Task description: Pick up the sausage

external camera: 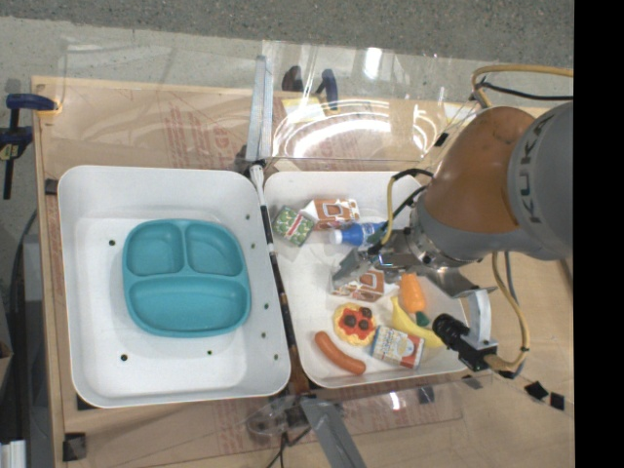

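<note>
Plywood covers the bench (146, 125), and two white bins are set on it side by side, with a clear plastic sheet (351, 96) raised behind the right one. At the far left edge a blue clamp (18, 125) is seen. The left bin (88, 359) is occupied by a teal divided plate (185, 276), placed near its middle.

Toys are crowded into the right bin (302, 349). The sausage (339, 353) is laid near the front edge, tilted, just left of a small juice box (398, 347) and below a pizza slice (354, 323). A banana (414, 325) and a carrot (413, 292) are found to the right of the pizza. Farther back, a green can (291, 225), a brown carton (333, 210) and a blue bottle (357, 233) are grouped, and another carton (363, 283) is seen just under the gripper.

The arm (497, 188) is reached in from the right, its orange band turned to the camera. The gripper (375, 259) is held over the middle of the right bin, well apart from the sausage. Whether it is wide or narrow cannot be told.
</note>
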{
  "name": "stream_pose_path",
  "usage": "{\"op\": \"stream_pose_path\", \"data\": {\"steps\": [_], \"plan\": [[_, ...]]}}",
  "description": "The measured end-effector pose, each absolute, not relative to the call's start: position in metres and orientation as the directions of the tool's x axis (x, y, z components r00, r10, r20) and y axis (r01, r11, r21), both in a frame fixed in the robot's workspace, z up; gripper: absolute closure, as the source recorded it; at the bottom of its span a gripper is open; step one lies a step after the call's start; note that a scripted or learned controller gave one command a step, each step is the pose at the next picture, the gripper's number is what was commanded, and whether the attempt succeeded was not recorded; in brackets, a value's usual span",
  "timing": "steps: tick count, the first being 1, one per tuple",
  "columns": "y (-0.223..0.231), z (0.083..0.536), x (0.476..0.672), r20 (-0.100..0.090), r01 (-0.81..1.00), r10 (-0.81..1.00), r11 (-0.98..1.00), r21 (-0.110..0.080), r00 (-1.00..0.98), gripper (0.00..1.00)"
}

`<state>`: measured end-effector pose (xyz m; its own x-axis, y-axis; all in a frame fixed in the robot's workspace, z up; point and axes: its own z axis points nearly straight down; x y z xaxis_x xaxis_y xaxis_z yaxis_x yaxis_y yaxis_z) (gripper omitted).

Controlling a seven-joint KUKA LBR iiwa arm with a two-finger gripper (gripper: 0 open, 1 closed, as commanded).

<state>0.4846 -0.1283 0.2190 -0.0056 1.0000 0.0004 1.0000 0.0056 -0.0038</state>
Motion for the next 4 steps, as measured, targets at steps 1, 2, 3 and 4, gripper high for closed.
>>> {"op": "stream_pose_path", "data": {"steps": [1, 2, 3, 4], "plan": [[-0.13, 0.089, 0.473, -0.003, 0.954, 0.954, 0.3, 0.004, -0.3, 0.0], [-0.13, 0.09, 0.457, -0.004, 0.971, 0.971, 0.238, 0.009, -0.238, 0.0], [-0.133, 0.101, 0.458, -0.009, 0.971, 0.971, 0.239, 0.011, -0.239, 1.0], [-0.137, 0.103, 0.459, -0.019, 0.972, 0.972, 0.234, 0.015, -0.234, 0.0]]}}
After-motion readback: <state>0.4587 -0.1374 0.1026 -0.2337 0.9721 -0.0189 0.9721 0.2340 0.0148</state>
